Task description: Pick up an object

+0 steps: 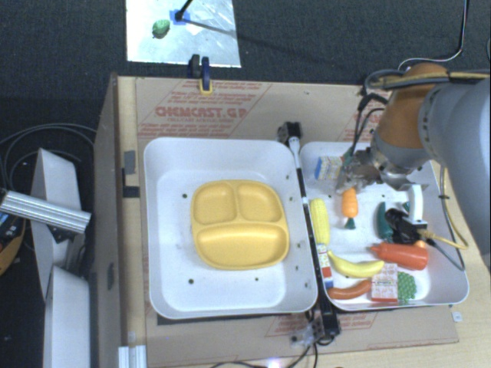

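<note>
My gripper [354,173] hangs over the back of the right bin [459,282], low above its floor. A small orange carrot with a green tip [350,205] lies just in front of it, apart from it. A blue and white packet [327,166] lies to the gripper's left, close by. The grey arm with its orange band [399,121] reaches in from the right and hides the bin's back right corner.
The right bin also holds a corn cob [319,221], a banana [355,267], a sausage [347,290], a red-orange vegetable [400,254], a pea carton [395,286] and a dark green item [382,221]. A yellow divided plate [238,225] lies in the left bin [165,205].
</note>
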`<state>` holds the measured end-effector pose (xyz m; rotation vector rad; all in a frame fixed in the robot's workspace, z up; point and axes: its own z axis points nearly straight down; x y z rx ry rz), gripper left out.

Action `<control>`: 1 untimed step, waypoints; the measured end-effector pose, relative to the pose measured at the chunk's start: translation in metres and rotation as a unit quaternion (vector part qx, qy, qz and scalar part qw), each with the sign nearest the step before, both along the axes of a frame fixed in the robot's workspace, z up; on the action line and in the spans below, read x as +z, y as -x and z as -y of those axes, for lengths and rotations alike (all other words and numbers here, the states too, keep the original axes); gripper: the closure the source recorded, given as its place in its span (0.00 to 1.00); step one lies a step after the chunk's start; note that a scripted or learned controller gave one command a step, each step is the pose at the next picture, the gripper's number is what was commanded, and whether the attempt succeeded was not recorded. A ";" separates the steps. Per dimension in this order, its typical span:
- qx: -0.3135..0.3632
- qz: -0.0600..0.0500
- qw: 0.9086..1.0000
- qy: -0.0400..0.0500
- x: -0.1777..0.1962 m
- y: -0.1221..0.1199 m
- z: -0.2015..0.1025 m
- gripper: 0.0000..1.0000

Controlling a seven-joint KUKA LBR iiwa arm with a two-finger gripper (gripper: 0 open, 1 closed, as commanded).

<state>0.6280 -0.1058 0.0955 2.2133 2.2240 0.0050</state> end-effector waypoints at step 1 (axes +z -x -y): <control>0.000 0.000 1.000 -0.001 0.090 0.029 -0.078 1.00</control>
